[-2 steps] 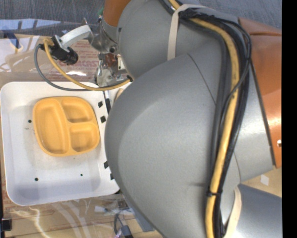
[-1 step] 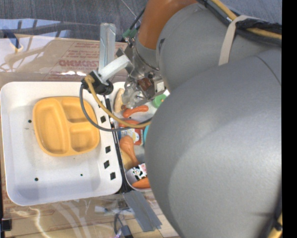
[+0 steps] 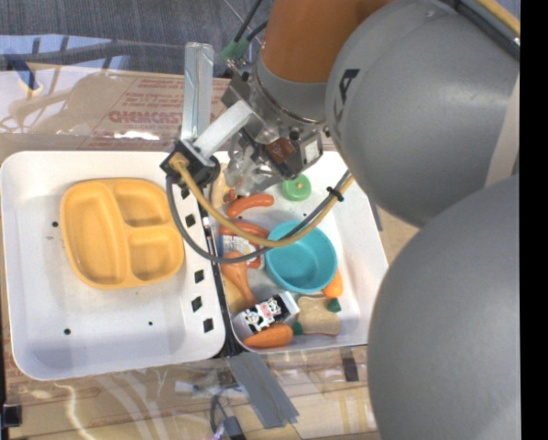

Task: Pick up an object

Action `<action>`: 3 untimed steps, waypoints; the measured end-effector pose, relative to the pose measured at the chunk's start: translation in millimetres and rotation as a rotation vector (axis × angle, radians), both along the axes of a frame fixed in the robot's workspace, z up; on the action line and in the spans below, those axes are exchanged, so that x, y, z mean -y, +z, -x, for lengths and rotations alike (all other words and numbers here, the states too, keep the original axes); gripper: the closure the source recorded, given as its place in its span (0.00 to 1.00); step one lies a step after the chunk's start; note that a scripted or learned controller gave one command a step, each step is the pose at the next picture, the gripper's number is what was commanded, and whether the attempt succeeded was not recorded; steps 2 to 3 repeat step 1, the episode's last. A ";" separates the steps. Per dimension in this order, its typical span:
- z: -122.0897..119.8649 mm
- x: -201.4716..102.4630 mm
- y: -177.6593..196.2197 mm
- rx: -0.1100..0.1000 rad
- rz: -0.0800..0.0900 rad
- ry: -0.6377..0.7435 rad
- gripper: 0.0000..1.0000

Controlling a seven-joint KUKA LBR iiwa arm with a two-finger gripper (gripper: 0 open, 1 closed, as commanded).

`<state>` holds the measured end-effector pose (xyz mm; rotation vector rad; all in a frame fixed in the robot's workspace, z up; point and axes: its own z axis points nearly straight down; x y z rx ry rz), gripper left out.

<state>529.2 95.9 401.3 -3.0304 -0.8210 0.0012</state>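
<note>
Grey arm (image 3: 430, 108) overhangs crowded right bin (image 3: 370, 236); left bin (image 3: 27, 273) roomier.

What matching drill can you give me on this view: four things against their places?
Things:
1. yellow tray
2. teal bowl
3. green cap
4. cow-print toy

Places:
A. near front edge of right bin, beside a carrot
B. left bin
C. back of right bin, under the wrist
D. middle of right bin

Pairs: 1-B, 2-D, 3-C, 4-A
</note>
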 end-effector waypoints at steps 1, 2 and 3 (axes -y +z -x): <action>21.5 -29.6 -169.8 -0.014 0.004 -0.001 1.00; 21.5 -29.6 -169.8 -0.014 0.004 -0.001 1.00; 21.5 -29.6 -169.8 -0.014 0.004 -0.001 1.00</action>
